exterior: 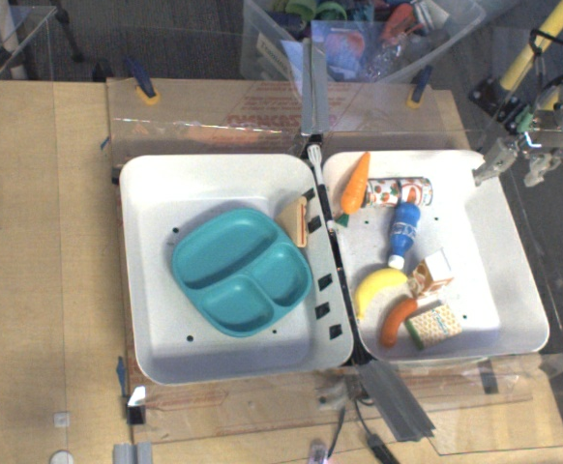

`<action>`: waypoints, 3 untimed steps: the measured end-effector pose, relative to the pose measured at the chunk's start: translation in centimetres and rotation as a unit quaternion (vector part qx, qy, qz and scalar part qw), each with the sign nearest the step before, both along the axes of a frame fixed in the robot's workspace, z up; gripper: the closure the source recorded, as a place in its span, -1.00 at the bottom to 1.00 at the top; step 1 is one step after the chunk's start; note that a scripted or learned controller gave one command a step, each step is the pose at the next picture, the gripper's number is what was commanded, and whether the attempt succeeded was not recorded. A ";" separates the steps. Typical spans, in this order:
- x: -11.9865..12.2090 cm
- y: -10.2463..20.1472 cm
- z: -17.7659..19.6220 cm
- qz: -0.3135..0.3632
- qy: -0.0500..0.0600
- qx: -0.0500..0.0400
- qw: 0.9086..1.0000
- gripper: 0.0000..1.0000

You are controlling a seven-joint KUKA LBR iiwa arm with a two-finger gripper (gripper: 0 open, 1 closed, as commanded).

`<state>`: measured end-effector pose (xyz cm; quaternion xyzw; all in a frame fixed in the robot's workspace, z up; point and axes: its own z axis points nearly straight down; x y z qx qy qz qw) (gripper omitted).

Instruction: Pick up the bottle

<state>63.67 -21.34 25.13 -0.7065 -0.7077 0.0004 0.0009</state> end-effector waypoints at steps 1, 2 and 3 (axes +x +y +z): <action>1.7 2.6 -15.6 -0.061 -0.002 -0.001 0.998 -1.00; -0.6 10.7 -16.1 -0.090 -0.005 0.000 0.996 -1.00; -7.7 10.7 -16.1 -0.183 -0.006 0.000 0.983 -1.00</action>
